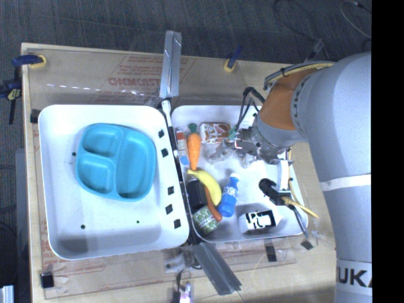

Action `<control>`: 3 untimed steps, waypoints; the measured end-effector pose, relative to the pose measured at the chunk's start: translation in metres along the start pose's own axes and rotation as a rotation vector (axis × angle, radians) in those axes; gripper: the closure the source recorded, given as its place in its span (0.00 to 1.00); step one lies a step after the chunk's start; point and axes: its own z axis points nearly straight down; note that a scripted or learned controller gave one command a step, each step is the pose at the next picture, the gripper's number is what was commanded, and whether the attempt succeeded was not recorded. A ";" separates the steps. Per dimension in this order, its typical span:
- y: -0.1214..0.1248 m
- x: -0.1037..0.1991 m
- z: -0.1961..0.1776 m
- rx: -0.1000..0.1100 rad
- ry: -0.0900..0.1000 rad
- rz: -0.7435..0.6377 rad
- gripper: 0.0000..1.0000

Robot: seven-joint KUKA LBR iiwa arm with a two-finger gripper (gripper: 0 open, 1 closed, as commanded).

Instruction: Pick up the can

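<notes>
The can [205, 220], with a green label and a dark top, lies in the front left corner of the right bin [287, 227]. It rests against the bin wall, just below a banana [209, 185]. My gripper [235, 148] hangs low over the back half of the same bin, beside a printed packet [214, 132]. It is well apart from the can, further back and to the right, and nothing shows held in it.
An orange carrot [194, 150], a blue bottle [228, 196] and a black-and-white item [259, 219] crowd the right bin around the can. A dark object [195, 194] lies under the banana. The left bin [57, 226] holds a blue divided plate [117, 161].
</notes>
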 end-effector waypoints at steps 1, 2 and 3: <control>0.000 0.001 -0.010 0.003 0.001 -0.006 1.00; 0.000 0.002 -0.010 0.003 0.001 -0.006 0.00; 0.000 0.002 -0.019 0.005 0.001 -0.011 1.00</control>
